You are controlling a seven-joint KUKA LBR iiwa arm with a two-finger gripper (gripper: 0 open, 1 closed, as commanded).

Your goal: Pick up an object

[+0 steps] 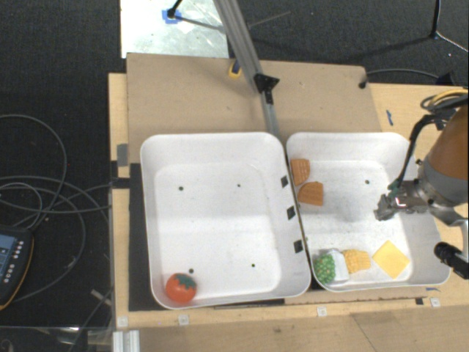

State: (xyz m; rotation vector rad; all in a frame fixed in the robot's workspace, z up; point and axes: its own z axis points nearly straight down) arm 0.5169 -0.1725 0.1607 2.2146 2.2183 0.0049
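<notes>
The right bin [344, 169] holds two orange-brown bread-like pieces [300, 170] [311, 193] near its left wall. Along its front lie a green pea-pod toy [325, 268], a yellow corn piece [357, 259] and a yellow cheese slab [391, 259]. A red tomato [180, 287] rests in the front left corner of the left bin [212, 152]. My gripper [387, 208] hangs over the right side of the right bin, above and behind the cheese slab, with nothing visible between its fingers.
The grey arm with its orange band [448, 152] comes in from the right edge over the right bin's rim. A slanted grey pole [242, 35] crosses the back of the bench. Cables lie on the dark floor at left.
</notes>
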